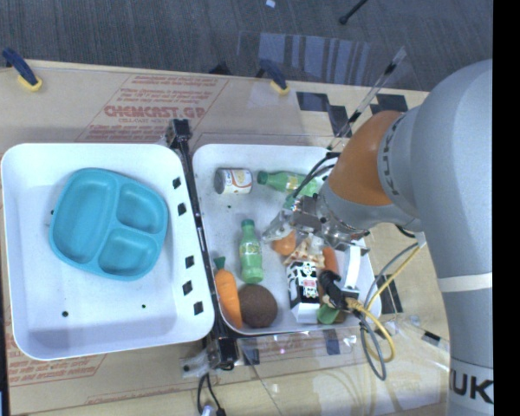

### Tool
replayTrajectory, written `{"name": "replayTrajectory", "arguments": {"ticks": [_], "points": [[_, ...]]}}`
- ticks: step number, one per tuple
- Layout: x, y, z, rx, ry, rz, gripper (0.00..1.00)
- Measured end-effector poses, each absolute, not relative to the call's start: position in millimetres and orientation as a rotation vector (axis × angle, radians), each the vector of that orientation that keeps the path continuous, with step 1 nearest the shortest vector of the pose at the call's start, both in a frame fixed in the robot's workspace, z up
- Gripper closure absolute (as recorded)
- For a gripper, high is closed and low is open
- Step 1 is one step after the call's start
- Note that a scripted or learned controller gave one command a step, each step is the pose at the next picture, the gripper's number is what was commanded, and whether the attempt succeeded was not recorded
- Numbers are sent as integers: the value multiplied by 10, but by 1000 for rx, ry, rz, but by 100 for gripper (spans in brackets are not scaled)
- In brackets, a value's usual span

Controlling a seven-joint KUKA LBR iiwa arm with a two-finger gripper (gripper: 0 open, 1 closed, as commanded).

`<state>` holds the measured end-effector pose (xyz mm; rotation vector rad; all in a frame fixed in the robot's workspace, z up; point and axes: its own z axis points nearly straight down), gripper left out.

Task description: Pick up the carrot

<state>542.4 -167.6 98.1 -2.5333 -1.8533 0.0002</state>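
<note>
The carrot (pixel 228 292) is orange with a green stub and lies along the left wall of the right bin (pixel 210 232), near its front corner. It touches a brown round object (pixel 258 306) on its right. My gripper (pixel 296 229) hangs low over the middle of the right bin, to the right of and behind the carrot and well apart from it. It sits among a small orange item (pixel 284 245) and other clutter, which the wrist partly hides.
The right bin also holds an upright green bottle (pixel 250 251), a small can (pixel 234 180), a lying green bottle (pixel 285 180) and a cow-print carton (pixel 304 285). A blue divided plate (pixel 109 222) lies in the left bin (pixel 35 319). Cables trail at the front right.
</note>
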Motion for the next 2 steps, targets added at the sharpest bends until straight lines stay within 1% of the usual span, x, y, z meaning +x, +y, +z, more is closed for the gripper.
{"name": "replayTrajectory", "arguments": {"ticks": [1,2], "points": [[5432,-1692,1093,-2526,-1865,7,100],[5429,-1692,1091,-2526,-1866,8,0]]}}
